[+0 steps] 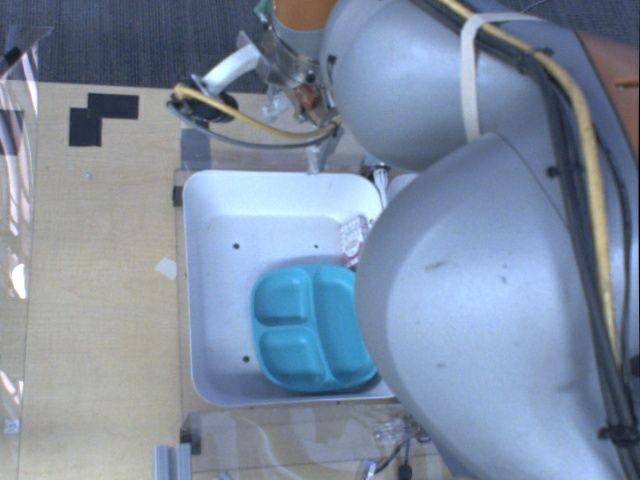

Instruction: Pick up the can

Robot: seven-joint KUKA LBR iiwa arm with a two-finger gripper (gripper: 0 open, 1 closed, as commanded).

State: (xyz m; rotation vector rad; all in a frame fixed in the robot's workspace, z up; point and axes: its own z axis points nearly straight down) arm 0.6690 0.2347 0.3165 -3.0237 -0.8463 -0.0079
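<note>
A small crumpled silvery object (353, 236) with red marks, possibly the can, lies at the right edge of the white bin (215, 268), just beside a blue divided tray (305, 326); too little of it shows to be sure. The big grey arm (480, 228) covers the right half of the view, hiding the second bin and part of the tray. The pincer (300, 93) sits above the bin's far rim over the wooden bench (100, 268), tangled among cables, so whether it is released or clenched cannot be told.
</note>
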